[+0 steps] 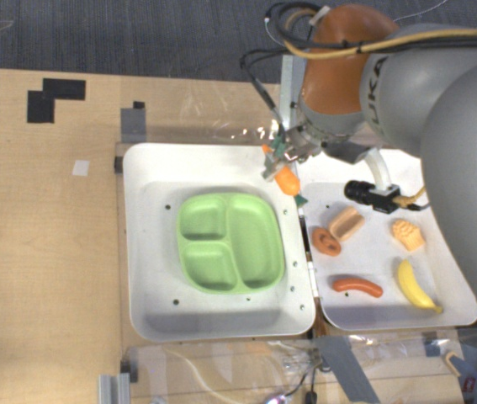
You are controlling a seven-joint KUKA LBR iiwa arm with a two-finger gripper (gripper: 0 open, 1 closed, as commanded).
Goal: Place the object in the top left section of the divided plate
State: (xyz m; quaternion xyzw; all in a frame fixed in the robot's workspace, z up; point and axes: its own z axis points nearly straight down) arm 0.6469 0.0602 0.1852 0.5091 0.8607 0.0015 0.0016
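A green divided plate (230, 242) lies in the left white bin (150, 310). Its top left section (204, 215) holds nothing. My gripper (278, 163) hangs over the rim between the two bins, above the plate's top right corner. A small orange toy carrot (288, 181) with a green tip sits between its fingers, so the gripper is shut on it. The carrot is up in the air, right of the plate and apart from it.
The right bin (457, 310) holds a hot dog bun (346, 223), a brown donut piece (325, 241), a red sausage (357, 286), a banana (416, 285) and a yellow-orange piece (408, 235). A black part (373, 195) of the arm hangs over that bin.
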